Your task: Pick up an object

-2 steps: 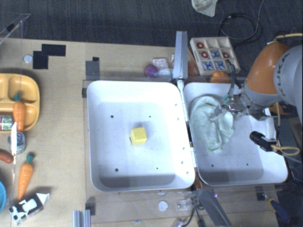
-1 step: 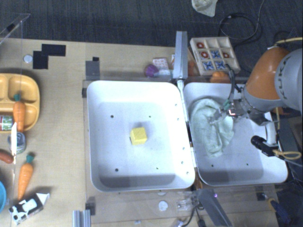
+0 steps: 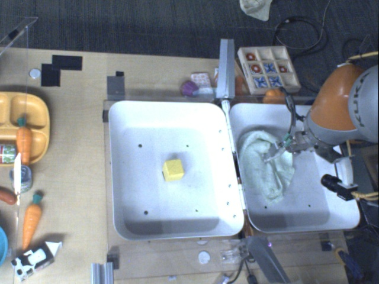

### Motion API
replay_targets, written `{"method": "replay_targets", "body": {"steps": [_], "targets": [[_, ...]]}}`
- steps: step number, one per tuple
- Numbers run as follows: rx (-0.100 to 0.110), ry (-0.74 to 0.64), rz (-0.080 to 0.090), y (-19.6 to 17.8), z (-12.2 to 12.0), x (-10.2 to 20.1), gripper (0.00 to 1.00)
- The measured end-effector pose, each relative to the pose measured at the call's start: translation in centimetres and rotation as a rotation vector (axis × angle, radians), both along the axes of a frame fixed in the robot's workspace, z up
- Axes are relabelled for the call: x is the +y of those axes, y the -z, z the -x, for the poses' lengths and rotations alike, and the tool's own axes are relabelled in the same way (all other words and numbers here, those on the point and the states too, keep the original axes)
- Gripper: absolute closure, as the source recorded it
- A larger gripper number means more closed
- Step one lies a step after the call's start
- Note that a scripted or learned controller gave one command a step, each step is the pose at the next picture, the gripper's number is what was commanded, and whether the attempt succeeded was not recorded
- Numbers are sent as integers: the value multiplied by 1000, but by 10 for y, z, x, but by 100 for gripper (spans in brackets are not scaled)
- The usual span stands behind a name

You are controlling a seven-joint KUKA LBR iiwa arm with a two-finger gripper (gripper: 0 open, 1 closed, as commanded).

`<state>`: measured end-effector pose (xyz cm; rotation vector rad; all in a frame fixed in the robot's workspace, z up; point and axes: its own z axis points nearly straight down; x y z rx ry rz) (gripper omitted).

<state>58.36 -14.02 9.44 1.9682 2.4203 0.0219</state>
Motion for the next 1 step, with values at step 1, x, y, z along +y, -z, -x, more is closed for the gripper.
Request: {"method": "replay_targets", "body": {"steps": [1], "targets": [[0,-47,3,0,17,23,0]]}}
